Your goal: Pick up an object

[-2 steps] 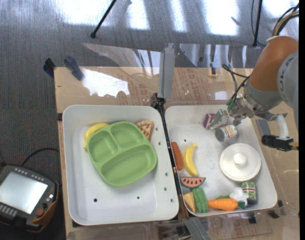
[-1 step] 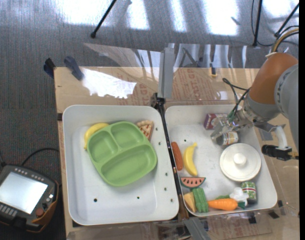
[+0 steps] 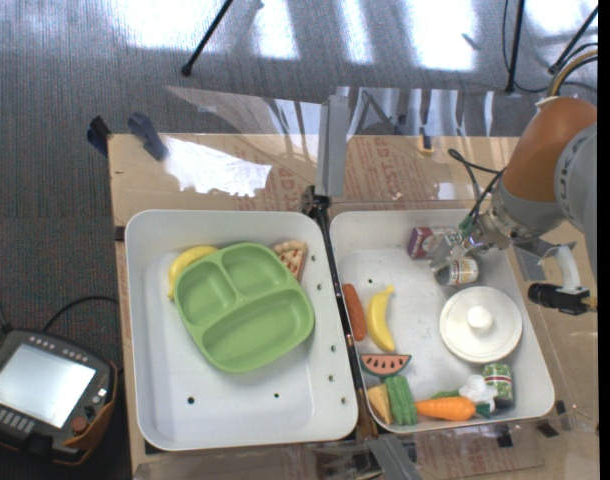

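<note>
My gripper [image 3: 457,253] hangs low over the back of the right bin [image 3: 425,288], on the grey arm with its orange band [image 3: 547,150]. It sits right at a small tin can [image 3: 463,270] and beside a dark little carton [image 3: 421,240]. Whether it touches either one is hidden by the wrist. Further forward in the same bin lie a sausage [image 3: 355,311], a yellow banana [image 3: 382,318], a watermelon slice [image 3: 385,364], a round white lid [image 3: 479,324], a carrot [image 3: 447,408] and a green can [image 3: 498,380].
The left bin [image 3: 155,368] holds a green divided plate [image 3: 245,305], lying over a yellow piece [image 3: 188,262] and a pizza slice [image 3: 291,258]. A grey post [image 3: 332,153] stands behind the gap between the bins. A handheld pendant [image 3: 45,388] lies at lower left.
</note>
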Action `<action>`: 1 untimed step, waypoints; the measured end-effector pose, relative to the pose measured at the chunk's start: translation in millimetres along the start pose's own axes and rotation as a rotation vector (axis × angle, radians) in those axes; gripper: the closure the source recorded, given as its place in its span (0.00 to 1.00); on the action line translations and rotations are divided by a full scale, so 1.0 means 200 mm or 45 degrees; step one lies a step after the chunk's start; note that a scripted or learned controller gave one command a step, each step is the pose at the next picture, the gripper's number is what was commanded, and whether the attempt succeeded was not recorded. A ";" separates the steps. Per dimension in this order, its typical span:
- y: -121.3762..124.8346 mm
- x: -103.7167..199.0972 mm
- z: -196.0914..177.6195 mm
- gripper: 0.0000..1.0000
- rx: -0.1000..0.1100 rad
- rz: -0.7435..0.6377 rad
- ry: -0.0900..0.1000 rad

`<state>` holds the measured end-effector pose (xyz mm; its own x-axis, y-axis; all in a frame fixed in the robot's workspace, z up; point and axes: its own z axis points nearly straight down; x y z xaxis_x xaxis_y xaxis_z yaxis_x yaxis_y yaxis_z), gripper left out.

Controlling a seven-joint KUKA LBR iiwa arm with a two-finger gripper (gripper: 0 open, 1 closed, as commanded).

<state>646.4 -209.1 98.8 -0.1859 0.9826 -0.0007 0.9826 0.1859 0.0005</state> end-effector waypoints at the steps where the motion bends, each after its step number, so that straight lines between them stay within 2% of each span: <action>1: -0.31 0.11 -0.10 1.00 0.001 0.073 0.001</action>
